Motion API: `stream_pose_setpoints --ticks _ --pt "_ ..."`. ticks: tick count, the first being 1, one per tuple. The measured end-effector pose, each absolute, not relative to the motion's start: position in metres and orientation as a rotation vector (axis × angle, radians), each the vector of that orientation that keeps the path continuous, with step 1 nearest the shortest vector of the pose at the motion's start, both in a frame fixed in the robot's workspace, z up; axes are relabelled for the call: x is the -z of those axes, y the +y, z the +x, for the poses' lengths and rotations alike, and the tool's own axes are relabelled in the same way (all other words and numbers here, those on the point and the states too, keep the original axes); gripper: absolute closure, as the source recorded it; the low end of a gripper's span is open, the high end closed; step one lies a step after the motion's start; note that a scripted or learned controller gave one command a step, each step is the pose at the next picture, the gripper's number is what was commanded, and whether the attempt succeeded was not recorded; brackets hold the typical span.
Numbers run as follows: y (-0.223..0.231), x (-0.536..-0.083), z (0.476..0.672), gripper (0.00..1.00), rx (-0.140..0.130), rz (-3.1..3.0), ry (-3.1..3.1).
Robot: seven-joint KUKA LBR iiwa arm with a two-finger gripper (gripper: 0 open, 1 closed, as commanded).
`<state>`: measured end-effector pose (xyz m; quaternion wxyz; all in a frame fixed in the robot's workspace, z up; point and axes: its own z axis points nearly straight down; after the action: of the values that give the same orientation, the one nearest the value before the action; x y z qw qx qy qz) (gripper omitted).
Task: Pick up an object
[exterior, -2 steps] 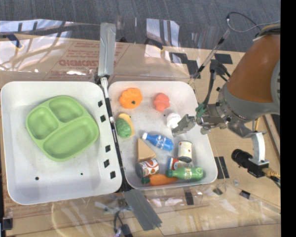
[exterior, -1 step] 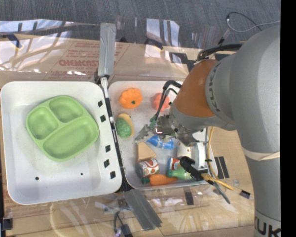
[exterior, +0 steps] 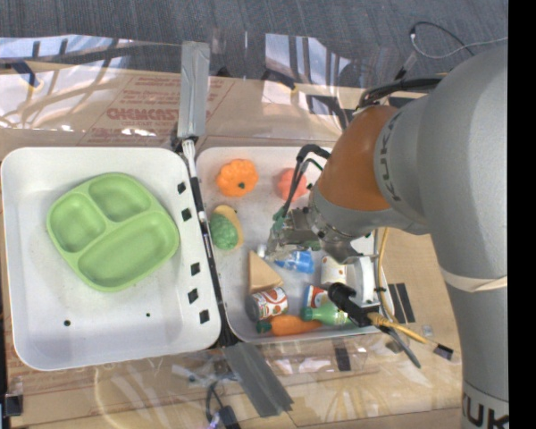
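The right bin [exterior: 250, 161] holds several toy foods: an orange pumpkin [exterior: 237, 177], a pink-red round fruit [exterior: 290, 184] partly behind the arm, a green-and-tan piece [exterior: 224, 228], a tan wedge [exterior: 263, 273], a red-labelled can [exterior: 270, 304], a carrot [exterior: 295, 325], a green bottle [exterior: 324, 314] and a small blue bottle [exterior: 297, 262]. My gripper [exterior: 283, 236] hangs low over the bin's middle, just above the blue bottle and right of the green piece. The wrist hides its fingertips.
The left bin [exterior: 36, 320] carries a green divided plate [exterior: 113, 229]. A grey divider bar [exterior: 193, 96] runs between the bins. The arm's grey body and orange band [exterior: 362, 172] cover the right bin's right side. Cables lie on the bench at lower right.
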<state>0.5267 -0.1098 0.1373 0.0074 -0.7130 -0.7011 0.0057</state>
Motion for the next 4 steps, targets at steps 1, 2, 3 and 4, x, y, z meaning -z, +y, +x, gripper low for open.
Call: stream_pose_setpoints --ticks 1,2,3,4 --pt "-0.119 -0.098 0.517 1.0 0.014 -2.098 -2.365" --pt "-0.117 -0.09 0.511 0.0 -0.002 -2.084 -2.35" --pt "-0.156 -0.147 0.538 0.0 -0.005 -2.092 -2.337" --pt "-0.174 -0.136 0.571 0.0 -0.004 -1.952 -2.457"
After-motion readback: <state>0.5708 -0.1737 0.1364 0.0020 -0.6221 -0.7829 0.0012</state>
